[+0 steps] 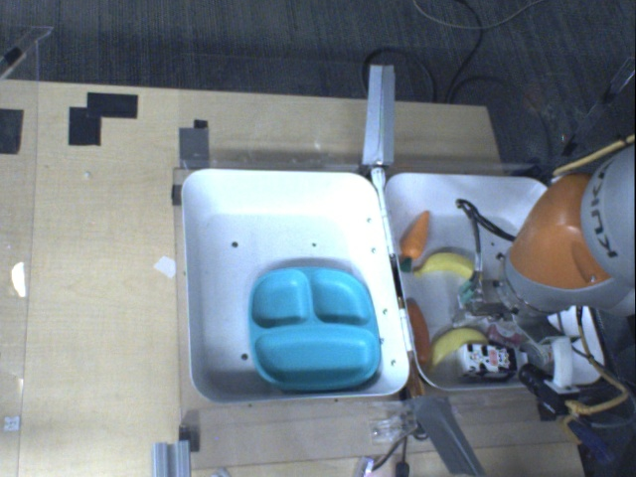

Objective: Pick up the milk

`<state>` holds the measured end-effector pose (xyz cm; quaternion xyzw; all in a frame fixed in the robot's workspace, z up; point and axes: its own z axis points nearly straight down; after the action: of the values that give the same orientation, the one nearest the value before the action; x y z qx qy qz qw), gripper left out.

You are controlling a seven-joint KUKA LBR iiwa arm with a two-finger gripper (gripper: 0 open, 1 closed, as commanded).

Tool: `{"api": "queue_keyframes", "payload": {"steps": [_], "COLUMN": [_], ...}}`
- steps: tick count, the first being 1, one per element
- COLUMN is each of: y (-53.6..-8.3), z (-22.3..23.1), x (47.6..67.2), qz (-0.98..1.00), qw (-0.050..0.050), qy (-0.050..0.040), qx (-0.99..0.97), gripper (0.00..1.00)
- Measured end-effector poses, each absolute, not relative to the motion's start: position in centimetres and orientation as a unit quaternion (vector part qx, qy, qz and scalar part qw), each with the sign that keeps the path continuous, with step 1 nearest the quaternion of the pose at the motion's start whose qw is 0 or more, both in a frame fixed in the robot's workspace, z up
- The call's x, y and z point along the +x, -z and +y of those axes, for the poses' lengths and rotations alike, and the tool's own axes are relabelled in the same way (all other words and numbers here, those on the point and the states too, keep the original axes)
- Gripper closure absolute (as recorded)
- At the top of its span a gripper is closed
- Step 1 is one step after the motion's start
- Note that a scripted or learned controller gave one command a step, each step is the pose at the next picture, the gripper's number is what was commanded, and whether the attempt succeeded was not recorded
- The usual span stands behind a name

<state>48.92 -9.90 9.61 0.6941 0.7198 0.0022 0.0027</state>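
The milk (487, 360), a small white carton with dark printing, lies in the near corner of the right bin (517, 192), touching a banana (452, 341) on its left. The claw (485, 306) hangs low over that corner, just above the carton and the banana; whether it is released or clenched cannot be told from here, and nothing can be seen gripped in it.

The likeliest trouble is that the claw closes on the banana instead of the carton, since the two sit pressed together right beneath it. The carton also lies close to the bin's near wall, so a descent could catch the rim or shove the carton into the corner rather than grasp it.

The right bin also holds a second banana (444, 263) toward its middle, a carrot (416, 232) by the dividing wall, and a reddish-brown sausage-like thing (418, 331) along that wall. The left bin (248, 197) carries a blue divided tray (315, 328) in its near half.
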Motion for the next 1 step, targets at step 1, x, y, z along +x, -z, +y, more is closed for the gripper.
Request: {"api": "queue_keyframes", "payload": {"steps": [1], "y": [-9.11], "z": [-11.10], "x": [49.15], "qz": [0.815], "qw": [0.005], "qy": [-0.0047], "qx": [0.580], "gripper": [1.00]}}
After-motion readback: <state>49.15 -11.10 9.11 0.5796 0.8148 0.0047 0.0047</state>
